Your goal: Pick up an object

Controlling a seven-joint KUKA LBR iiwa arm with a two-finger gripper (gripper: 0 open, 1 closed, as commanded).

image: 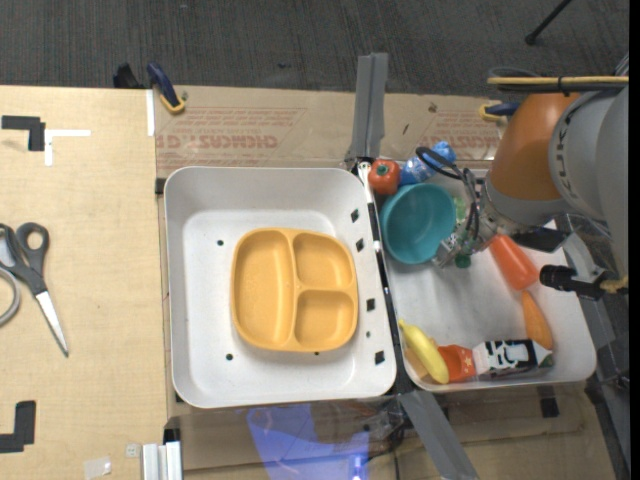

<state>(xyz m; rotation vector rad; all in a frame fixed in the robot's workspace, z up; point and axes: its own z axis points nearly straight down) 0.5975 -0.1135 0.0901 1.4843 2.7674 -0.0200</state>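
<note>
Honestly, I could not tell how the gripper (pixel 462 251) stood; it hung low in the right bin (pixel 470 308), touching or just beside the teal bowl (pixel 418 224) at its 4 o'clock. I judged the bowl rim the target. A clean descent astride the rim mattered, keeping clear of the orange bottle (pixel 512 263) at 3 o'clock.

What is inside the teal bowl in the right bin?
The teal bowl shows only its bare teal inside where visible. The claw and wrist cover its right rim, so that edge of the inside is hidden. A tomato sits just outside its upper left rim.
</note>
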